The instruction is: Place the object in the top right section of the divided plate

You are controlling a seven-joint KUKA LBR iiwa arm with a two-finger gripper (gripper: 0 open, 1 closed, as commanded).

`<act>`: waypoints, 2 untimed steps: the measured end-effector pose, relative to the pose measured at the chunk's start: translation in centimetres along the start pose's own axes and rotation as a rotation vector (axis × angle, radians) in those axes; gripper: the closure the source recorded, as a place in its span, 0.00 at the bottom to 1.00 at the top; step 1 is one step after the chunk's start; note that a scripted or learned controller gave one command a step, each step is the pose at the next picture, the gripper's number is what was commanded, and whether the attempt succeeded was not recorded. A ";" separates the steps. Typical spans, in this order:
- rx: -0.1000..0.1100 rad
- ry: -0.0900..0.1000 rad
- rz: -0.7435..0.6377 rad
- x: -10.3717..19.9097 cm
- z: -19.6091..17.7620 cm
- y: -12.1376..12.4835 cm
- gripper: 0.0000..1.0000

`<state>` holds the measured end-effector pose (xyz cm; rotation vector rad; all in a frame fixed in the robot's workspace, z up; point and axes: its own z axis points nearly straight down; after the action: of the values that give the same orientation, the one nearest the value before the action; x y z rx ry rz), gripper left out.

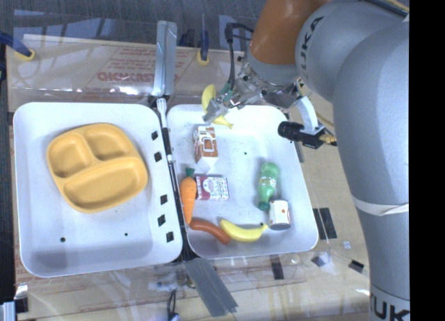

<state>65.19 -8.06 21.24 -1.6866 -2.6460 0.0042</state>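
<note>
The gripper (pixel 217 109) hangs at the right bin's (pixel 300 174) top-left corner, fingers clenched on a yellow banana (pixel 209 96) — the divided plate (pixel 96 167) lies leftward, in the left bin (pixel 28 194).

**Even, cool overhead light with slightly soft detail**

The scene is brightly and evenly lit from above, with a cool bluish cast. The two white bins (pixel 83 243) look near overexposed, their floors pale with little texture. Soft, faint shadows sit under the yellow divided plate (pixel 97 167) and along the bin walls. The grey arm (pixel 368 90) shows broad smooth highlights on its curved casing. Fine detail is a little soft throughout; small print on the packages is unreadable.
</note>
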 end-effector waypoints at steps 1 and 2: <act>-0.001 -0.001 -0.143 -0.7 -4.4 0.3 1.00; 0.002 0.001 -0.303 7.1 0.8 3.8 1.00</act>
<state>65.69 -0.03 20.45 -1.2670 -2.8686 0.0052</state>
